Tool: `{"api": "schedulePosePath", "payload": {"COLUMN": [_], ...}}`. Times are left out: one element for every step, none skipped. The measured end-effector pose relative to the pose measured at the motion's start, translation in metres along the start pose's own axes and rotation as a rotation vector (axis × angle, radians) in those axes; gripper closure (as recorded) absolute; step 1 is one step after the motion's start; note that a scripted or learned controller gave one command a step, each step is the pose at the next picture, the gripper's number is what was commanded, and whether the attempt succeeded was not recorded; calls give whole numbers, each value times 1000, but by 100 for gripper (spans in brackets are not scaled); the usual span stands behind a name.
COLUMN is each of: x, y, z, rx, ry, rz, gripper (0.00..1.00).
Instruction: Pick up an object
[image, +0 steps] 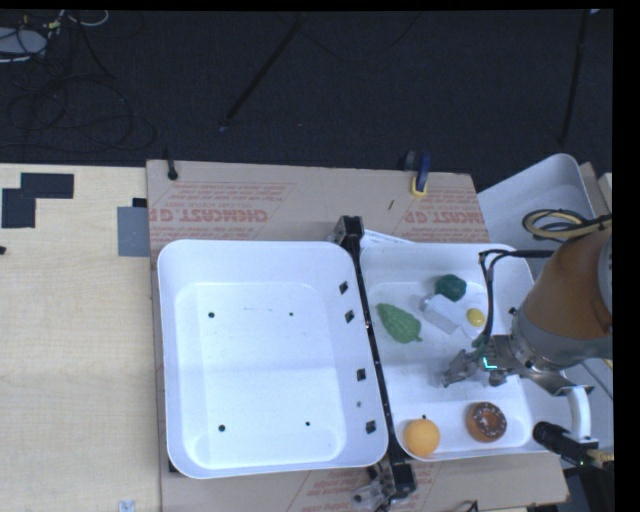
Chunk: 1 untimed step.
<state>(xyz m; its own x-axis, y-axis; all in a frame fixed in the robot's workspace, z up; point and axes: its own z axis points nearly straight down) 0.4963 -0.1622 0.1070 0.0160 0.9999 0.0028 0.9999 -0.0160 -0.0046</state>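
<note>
The right bin (400, 390) holds a green leafy toy (398, 323), a dark green round piece (451, 287), a clear small bottle with a yellow cap (447, 317), an orange ball (422, 437) and a brown chocolate donut (486, 421). My gripper (462, 372) is low inside this bin, between the bottle and the donut, with its dark fingers pointing left over bare bin floor. I see nothing held between them. The orange-banded wrist (570, 300) rises behind it at the right.
The left bin (260, 355) lies beside the right one, a black divider rail (362, 340) between them. Both sit on a cardboard sheet (300, 205). A black cable loops over the right bin's far right rim (495, 262).
</note>
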Motion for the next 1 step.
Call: {"api": "schedulePosePath", "payload": {"x": [-54], "y": [-21], "z": [20], "rx": [-1], "ry": [-2], "rz": [-13], "gripper": [0]}}
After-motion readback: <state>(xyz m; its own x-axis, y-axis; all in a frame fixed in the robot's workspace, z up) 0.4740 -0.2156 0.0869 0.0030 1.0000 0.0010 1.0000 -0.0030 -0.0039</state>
